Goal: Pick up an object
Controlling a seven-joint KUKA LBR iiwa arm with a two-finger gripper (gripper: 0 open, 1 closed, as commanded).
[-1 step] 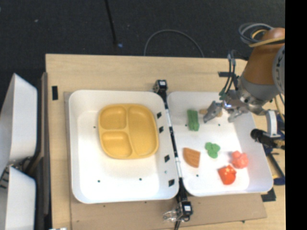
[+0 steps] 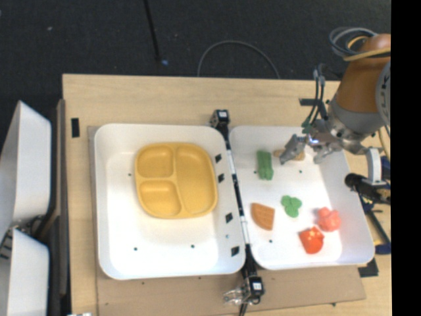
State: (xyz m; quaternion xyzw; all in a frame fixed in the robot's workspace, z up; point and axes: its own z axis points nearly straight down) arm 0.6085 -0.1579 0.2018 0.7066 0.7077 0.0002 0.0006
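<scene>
Yellow tray (image 2: pixel 176 180), green block (image 2: pixel 264 164) — no labels

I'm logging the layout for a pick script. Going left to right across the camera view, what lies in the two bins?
Yellow divided plate → long green piece → orange wedge → green clump → red piece → pink piece.

No legible text or markings
</scene>
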